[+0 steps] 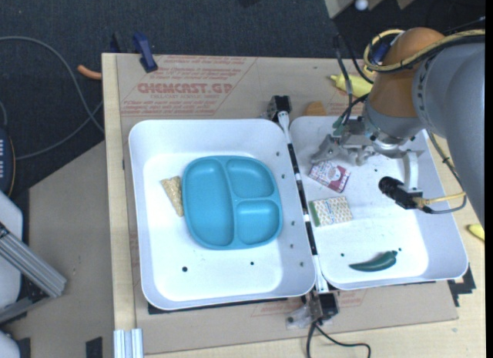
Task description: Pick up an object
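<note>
Crowding claw (343, 142), grip state unclear: red packet (330, 175), patterned packet (332, 210), green pepper (375, 261) nearby.

You can read one line of print with fair confidence: large red block letters across the upper part of the cardboard sheet (192, 79) under the bins, in the upper centre of the frame, spelling what looks like "CHEMCAST GP". The last letters are soft, so take that reading with some caution. Above and below it you see smaller red lines on the same sheet, too fine to make out. In the right bin, the small red-and-white packet (330, 175) carries printing, and the patterned packet (332, 211) just below it shows small coloured marks, but you cannot read a word or number on either.
</note>
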You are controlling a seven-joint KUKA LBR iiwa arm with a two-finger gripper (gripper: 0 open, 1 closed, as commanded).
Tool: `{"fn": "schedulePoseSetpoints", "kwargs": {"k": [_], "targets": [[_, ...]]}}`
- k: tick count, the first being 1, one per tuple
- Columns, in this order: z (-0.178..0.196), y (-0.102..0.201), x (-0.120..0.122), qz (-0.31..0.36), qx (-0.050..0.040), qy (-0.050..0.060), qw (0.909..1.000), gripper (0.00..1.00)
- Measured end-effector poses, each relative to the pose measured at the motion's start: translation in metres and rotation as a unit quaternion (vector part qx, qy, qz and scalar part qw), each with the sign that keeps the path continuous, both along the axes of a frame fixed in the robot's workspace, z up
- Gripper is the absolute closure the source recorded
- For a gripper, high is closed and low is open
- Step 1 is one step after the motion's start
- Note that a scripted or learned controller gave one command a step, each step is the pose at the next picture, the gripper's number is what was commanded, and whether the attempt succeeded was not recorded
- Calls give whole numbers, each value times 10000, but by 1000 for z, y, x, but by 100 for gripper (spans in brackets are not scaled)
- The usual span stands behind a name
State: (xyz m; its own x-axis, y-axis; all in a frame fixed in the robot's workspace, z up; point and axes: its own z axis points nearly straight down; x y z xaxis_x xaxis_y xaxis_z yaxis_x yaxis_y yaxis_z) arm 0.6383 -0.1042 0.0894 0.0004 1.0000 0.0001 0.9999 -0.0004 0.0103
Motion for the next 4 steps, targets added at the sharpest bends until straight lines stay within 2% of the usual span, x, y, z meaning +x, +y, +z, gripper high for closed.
{"fn": "schedulePoseSetpoints", "kwargs": {"k": [1, 2, 3, 4], "targets": [[0, 9, -46, -4, -4, -4, 10000, 0], [10, 11, -45, -3, 6, -17, 10000, 100], [10, 11, -46, -3, 7, -12, 10000, 0], [3, -1, -66, 4, 3, 33, 10000, 0]]}}
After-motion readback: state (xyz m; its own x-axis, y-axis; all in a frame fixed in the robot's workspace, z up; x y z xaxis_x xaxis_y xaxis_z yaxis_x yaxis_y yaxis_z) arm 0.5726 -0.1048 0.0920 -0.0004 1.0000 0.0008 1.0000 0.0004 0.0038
